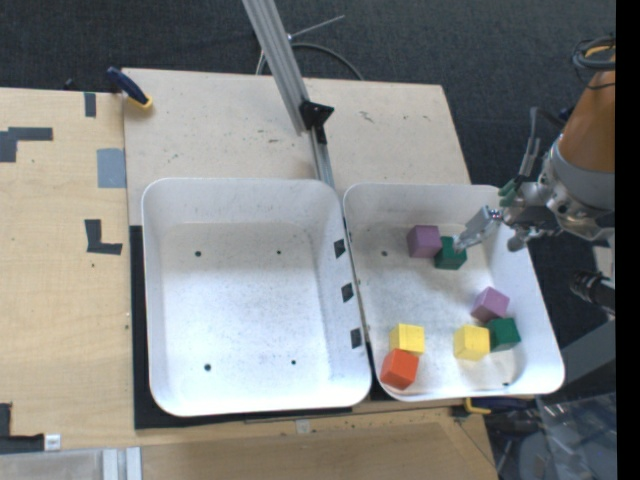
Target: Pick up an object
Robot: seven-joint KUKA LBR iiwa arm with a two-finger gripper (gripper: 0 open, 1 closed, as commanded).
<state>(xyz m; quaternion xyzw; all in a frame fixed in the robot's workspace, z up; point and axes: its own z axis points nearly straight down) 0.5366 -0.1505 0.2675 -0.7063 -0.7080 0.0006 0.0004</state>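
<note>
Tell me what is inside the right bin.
The right bin holds seven blocks: two purple, two green, two yellow, one orange. Some blocks partly cover their neighbours.

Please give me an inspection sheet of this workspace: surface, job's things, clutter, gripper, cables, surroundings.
Surface: wooden bench with left bin and right bin side by side.
Job's things: seven blocks in the right bin: purple, green, purple, green, yellow, yellow, orange.
Clutter: blue-and-yellow tool on the bench; grey tape marks.
Gripper: gripper low over the right bin, beside the upper green block; grasp cannot be judged.
Cables: thin black cable behind the bench.
Surroundings: dark carpet; slanted metal rail across the top.
</note>
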